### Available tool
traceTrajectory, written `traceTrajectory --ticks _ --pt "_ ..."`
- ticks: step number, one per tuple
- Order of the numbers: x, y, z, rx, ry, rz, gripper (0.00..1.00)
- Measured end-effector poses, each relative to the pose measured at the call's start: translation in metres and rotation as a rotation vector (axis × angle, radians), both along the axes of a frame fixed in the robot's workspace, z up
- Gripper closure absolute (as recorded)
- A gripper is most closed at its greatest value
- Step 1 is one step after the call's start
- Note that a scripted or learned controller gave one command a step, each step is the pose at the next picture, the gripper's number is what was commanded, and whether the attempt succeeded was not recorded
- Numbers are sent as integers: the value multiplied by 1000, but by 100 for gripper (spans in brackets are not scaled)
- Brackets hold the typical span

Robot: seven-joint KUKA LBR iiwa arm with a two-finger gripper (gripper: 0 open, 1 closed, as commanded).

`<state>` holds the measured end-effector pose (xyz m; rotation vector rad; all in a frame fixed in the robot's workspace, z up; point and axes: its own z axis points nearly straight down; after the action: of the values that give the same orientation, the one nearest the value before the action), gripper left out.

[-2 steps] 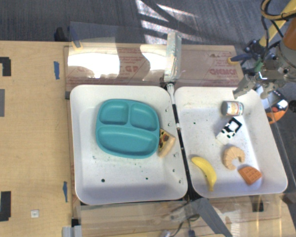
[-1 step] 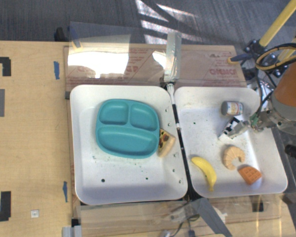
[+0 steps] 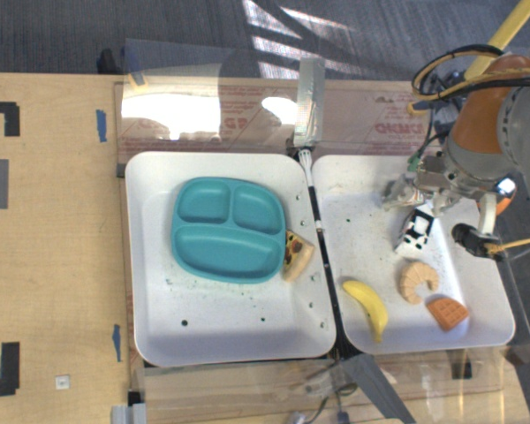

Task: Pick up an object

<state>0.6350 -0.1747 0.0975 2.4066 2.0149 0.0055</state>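
Observation:
My gripper (image 3: 420, 198) hangs over the back of the right bin (image 3: 353, 193), under the grey arm with the orange band. Its fingers stand open, spread wider than the small black-and-white spotted carton (image 3: 415, 231), which lies just in front of and below them. I cannot tell whether the fingers touch the carton. Also in the right bin lie a yellow banana (image 3: 368, 306), a tan croissant (image 3: 418, 281) and an orange waffle piece (image 3: 447, 313).
The left bin (image 3: 150, 325) holds a teal divided plate (image 3: 228, 229) with a pizza slice toy (image 3: 295, 253) against its right side. A ridge (image 3: 321, 254) divides the two bins. Cables and the arm crowd the right bin's far right corner.

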Motion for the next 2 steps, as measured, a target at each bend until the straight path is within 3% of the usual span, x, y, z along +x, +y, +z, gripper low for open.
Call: traceTrajectory --ticks 1,2 --pt "0 0 11 -2 0 1 100" --pt "29 37 -11 2 4 -351 100"
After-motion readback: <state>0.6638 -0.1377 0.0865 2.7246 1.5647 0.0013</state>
